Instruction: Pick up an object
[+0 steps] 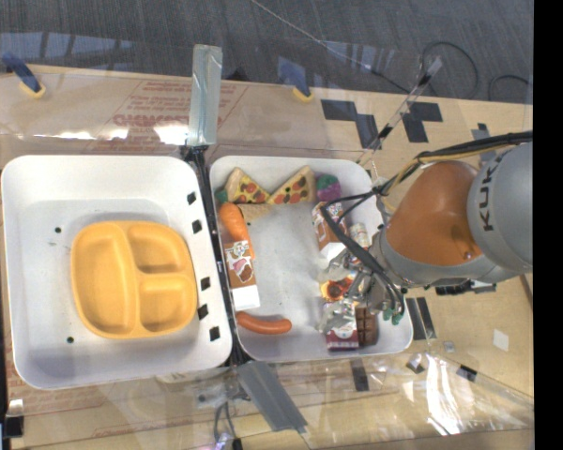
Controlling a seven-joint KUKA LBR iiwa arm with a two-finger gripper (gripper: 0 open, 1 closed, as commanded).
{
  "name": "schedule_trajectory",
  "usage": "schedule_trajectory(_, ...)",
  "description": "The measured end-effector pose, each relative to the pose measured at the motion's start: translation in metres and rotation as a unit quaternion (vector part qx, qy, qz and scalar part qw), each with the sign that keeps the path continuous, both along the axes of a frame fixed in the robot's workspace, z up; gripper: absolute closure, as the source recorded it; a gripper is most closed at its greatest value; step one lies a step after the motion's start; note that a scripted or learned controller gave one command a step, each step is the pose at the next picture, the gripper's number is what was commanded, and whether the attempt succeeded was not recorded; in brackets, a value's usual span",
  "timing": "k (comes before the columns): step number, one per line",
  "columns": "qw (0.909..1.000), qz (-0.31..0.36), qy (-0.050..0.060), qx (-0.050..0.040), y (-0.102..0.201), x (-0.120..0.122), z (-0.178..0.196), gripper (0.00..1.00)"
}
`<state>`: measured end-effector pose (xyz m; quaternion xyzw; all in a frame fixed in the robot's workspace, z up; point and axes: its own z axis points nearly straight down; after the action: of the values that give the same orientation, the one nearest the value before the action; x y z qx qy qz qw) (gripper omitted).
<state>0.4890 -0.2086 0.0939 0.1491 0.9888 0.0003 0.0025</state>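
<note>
The gripper [349,293] hangs low over the right side of the right bin [291,345], directly above a jumble of small glossy packets [341,331] at lower centre-right of the frame. Cables and wrist hide the tips, so their state cannot be told. Further left lie a smooth sausage [263,323], long axis left-right, and flat pizza wedges [267,190].

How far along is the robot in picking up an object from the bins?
Done: the arm has reached over the right bin, its end effector low among the packets along the right side. In hand: nothing visibly lifted. Left: securing and raising one item; the sausage, pizza slices and yellow tray lie untouched.
</note>
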Motion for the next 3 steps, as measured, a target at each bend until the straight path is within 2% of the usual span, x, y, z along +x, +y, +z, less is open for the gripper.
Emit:
schedule_trajectory(1,1.0,0.005,-0.004,-0.0015,0.001,0.004,0.012,1.0)
schedule_trajectory(2,0.9937,-0.112,0.001,0.0006,0.05,0.089,0.063,1.0)
schedule_trajectory(3,0.9992,-0.04,0.0,-0.0008,-0.002,0.13,0.069,1.0)
